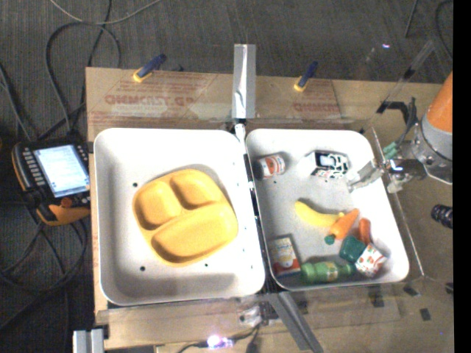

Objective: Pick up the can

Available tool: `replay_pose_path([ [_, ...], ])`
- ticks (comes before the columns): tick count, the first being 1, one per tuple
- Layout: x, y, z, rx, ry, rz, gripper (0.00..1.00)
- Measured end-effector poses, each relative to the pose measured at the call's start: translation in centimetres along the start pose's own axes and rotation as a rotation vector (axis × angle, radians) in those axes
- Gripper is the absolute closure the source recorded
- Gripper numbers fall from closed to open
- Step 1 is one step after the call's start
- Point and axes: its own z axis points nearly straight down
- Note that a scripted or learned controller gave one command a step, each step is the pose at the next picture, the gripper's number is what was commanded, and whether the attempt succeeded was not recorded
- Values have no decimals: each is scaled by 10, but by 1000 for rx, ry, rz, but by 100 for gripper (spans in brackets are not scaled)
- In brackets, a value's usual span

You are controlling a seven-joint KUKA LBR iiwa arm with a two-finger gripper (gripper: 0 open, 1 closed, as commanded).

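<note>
Over the right edge of the right bin (383,212) hangs the gripper (366,173), its grey fingers reaching in from the arm (440,127) at the frame's right side; they look slightly apart with nothing between them, though they are small and pale against the bin. The can (271,165) lies on its side in the upper-left corner of that same bin, close to the wall shared with the left bin (110,219) — well apart from the gripper. Between can and gripper sits a small black-and-white package (331,162). Lower down, a banana (315,214) lies near the bin's middle, with a carrot (343,225) touching its right end. Along the bottom wall lie a small white carton (283,254), a green bottle (324,271) on its side, a teal piece (350,248) and a red-and-white carton (370,258), crowded together. The left bin bears a yellow divided tray (185,215), set at a tilt — three compartments showing. A tablet pendant (56,170) rests off the bench at left.
</note>
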Motion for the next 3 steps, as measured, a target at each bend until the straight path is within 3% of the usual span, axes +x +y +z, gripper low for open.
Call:
replay_pose_path([
  [1, 78, 80, 80, 0, -2, -205, 0],
  [2, 84, 122, 117, -8, -14, -285, 0],
  [3, 84, 131, 126, 17, -17, -227, 0],
])
